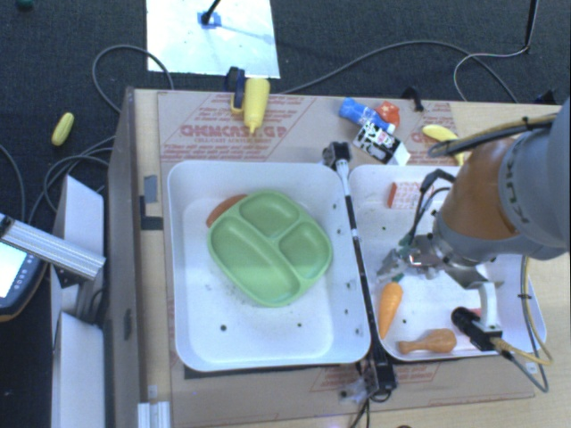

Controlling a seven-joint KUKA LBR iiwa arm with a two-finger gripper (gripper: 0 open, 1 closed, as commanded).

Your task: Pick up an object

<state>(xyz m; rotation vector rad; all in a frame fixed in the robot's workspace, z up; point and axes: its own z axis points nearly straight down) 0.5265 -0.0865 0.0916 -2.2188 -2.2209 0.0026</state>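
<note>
In the right shallow white bin (500, 350), near its left wall, a smooth tapered orange plastic carrot (389, 306) lies with its long axis running from the far side toward the near edge, narrow tip nearest the near edge. The grey two-finger gripper (399, 266) sits just above the carrot's broad end; whether its fingers are spread or closed cannot be told. A tan gourd-shaped toy (428, 341) lies along the near edge, and a small red stick (391, 194) lies by the far edge. The left white bin (192, 328) holds a green three-compartment plastic plate (269, 248), overlapping an orange-red piece (223, 208).
</note>
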